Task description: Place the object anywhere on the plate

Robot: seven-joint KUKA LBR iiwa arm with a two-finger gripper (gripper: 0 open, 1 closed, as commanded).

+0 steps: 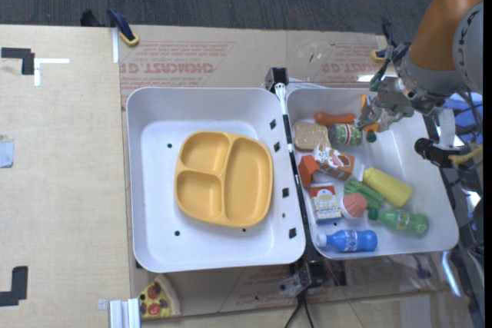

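Left bin [146, 165]: holds the yellow plate [224, 178], three compartments, nothing on it. This plate is my goal and my landmark. A pizza-slice toy [156, 299] lies on the surface below the plate, outside the bin.

Right bin [430, 188]: to the right of the plate, across the clipped bin walls, lies a crowd of toy food. Nearest the plate are a bread slice [310, 136] and a red carton [334, 160]; farther right, a green-labelled can [345, 135], a carrot [335, 118], a yellow piece [387, 184], a green bottle [401, 220]; lower down, a blue bottle [350, 240].

My gripper [382, 110] hangs at the upper part of the right bin, well right of the plate, just beside the can and carrot. Whether it is wide, narrow or holding anything, I cannot tell; the object I am to move seems, by my judgement, to lie among these pieces.

Risks: the pieces touch one another, so a closing grip may catch two, or nudge the round can away. A weak hold could drop the piece while crossing the bin walls toward the plate, short of it.
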